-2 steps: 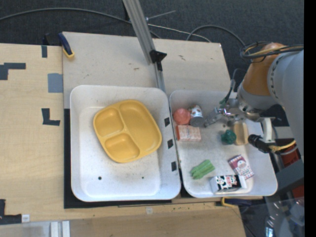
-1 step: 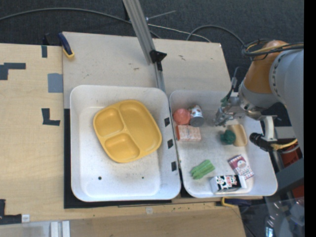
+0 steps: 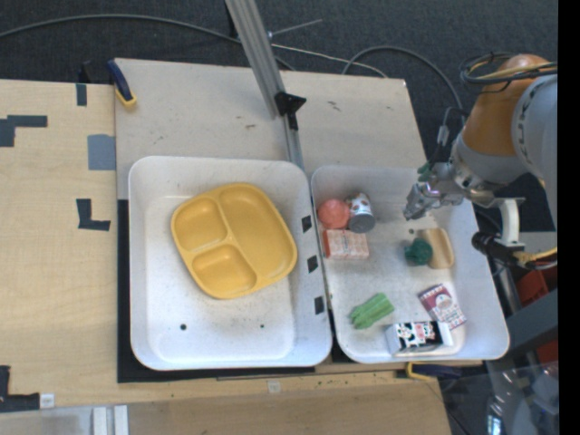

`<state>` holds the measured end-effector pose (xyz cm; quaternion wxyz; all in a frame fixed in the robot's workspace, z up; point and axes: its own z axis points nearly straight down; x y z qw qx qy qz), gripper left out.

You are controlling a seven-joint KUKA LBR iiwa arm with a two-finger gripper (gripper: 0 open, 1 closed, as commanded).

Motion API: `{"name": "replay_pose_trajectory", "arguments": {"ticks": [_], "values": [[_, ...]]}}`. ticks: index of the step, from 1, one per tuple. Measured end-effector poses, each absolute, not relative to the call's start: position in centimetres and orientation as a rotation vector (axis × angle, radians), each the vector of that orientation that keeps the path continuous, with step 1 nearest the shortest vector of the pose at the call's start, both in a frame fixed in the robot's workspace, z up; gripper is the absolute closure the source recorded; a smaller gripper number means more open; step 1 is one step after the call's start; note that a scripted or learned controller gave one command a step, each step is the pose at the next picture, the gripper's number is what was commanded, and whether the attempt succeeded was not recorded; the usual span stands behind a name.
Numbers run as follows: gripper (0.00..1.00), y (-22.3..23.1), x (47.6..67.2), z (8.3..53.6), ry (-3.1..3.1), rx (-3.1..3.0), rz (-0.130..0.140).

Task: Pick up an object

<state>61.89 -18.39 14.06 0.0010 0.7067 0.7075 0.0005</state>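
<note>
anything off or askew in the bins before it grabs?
Nothing spilled or damaged. The yellow plate sits skewed in the left bin. In the right bin, the small can seems to lie on its side against the red box. The gripper is over bare bin floor.

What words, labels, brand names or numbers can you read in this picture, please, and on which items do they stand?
None can be read.
Black-and-white carton: dark print, too blurred.
Red-and-white packet: printed patch, too small.
Small can: label blurred.
Orange-and-white box: print illegible.
Yellow divided plate: no markings visible.
</note>
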Motion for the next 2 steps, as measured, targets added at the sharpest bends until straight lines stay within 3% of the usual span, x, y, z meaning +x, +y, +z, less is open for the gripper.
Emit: {"name": "replay_pose_trajectory", "arguments": {"ticks": [1,2], "values": [[1.0,-18.0,61.9,20.4,2.221,2.215,0.004],[1.0,-17.9,62.0,22.8,2.223,2.218,0.002]]}}
